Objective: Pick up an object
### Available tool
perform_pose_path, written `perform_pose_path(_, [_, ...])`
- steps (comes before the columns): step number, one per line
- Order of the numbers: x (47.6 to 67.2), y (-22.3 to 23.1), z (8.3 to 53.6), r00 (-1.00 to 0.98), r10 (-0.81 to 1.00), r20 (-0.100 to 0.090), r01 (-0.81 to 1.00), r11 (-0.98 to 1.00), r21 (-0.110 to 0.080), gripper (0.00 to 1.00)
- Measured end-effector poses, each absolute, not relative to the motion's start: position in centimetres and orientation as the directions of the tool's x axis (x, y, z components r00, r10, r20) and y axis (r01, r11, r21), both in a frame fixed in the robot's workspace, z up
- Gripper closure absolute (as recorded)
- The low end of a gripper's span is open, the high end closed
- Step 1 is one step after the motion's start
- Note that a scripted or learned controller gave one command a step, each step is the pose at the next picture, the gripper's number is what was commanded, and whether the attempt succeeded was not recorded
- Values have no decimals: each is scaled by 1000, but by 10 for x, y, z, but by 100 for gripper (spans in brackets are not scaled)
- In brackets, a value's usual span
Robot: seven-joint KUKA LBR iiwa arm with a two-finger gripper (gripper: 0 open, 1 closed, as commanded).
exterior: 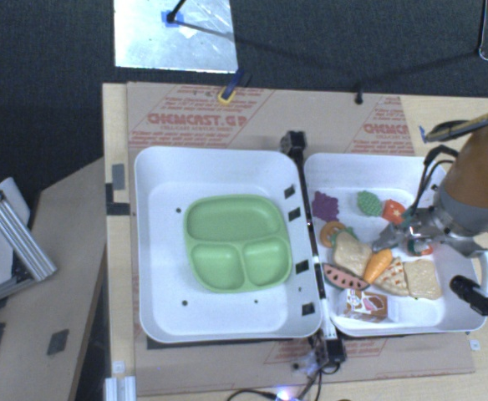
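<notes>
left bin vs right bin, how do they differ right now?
The left bin bears a single green divided plate; the right bin bears a heap of small toy foods, among them a purple grape bunch and an orange carrot. The left bin has no arm over it; the claw is down over the right bin's food pile. Both are shallow, white, and sit side by side.

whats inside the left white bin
A green divided plate with three compartments lies in the left bin, and nothing sits in its compartments. The bin floor under the plate is covered. The toy foods lie in the right bin, by the gripper.
</notes>
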State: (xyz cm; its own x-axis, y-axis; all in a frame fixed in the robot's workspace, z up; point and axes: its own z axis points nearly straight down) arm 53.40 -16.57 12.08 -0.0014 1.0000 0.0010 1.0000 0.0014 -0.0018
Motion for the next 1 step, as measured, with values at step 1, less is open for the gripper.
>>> perform_pose_path(1, [537,-163,87,-3,1000,5,1000,3,4,0])
